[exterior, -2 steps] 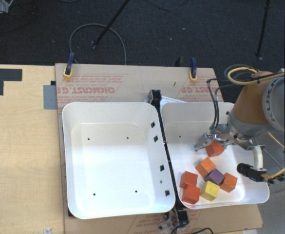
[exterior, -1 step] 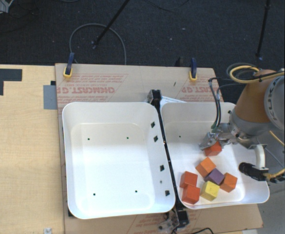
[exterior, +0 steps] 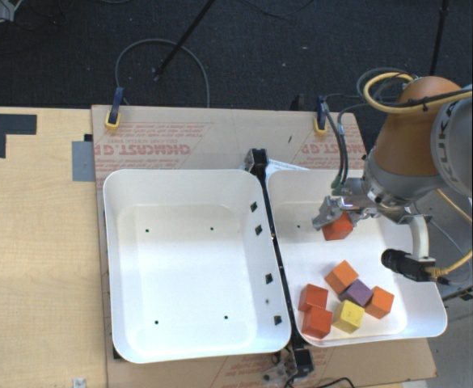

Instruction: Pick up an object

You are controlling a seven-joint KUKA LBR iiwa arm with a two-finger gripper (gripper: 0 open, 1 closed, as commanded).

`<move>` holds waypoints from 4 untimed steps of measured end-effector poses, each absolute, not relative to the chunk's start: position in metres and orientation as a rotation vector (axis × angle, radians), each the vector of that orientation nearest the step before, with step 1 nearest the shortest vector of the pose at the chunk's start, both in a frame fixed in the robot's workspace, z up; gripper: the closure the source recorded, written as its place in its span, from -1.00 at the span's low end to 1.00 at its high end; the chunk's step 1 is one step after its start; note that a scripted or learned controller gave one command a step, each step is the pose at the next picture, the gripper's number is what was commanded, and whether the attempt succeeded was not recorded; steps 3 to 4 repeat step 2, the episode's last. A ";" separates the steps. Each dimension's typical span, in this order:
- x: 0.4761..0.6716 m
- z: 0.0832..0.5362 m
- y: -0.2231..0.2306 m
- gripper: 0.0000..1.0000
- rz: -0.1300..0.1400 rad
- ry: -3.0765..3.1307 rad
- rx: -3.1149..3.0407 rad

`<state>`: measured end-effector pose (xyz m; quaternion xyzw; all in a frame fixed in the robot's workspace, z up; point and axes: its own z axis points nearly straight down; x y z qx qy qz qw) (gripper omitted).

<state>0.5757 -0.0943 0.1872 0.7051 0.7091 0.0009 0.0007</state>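
Note:
My gripper (exterior: 337, 217) hangs over the upper middle of the right bin (exterior: 301, 186), reaching in from the right. An orange-red block (exterior: 338, 227) sits between its fingers, and the gripper is shut on it. The block appears lifted a little off the bin floor. Several more blocks lie in a cluster at the bin's front: an orange one (exterior: 342, 276), a purple one (exterior: 357, 293), a yellow one (exterior: 350, 316), another orange one (exterior: 379, 302) and two red ones (exterior: 313, 298) (exterior: 317, 322).
The left bin (exterior: 179, 297) lies beside the right one, parted by a black-clipped rim (exterior: 270, 249). Cardboard (exterior: 187, 140) lies under both bins, clamped at the back. The arm's grey body and orange band (exterior: 410, 136) fill the right side.

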 end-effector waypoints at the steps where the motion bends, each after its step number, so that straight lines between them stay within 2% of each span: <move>1: 0.666 0.226 -0.029 1.00 -0.004 2.227 2.218; 2: 0.653 0.181 0.053 1.00 -0.010 2.232 2.220; 4: 0.653 0.181 0.053 1.00 -0.010 2.232 2.220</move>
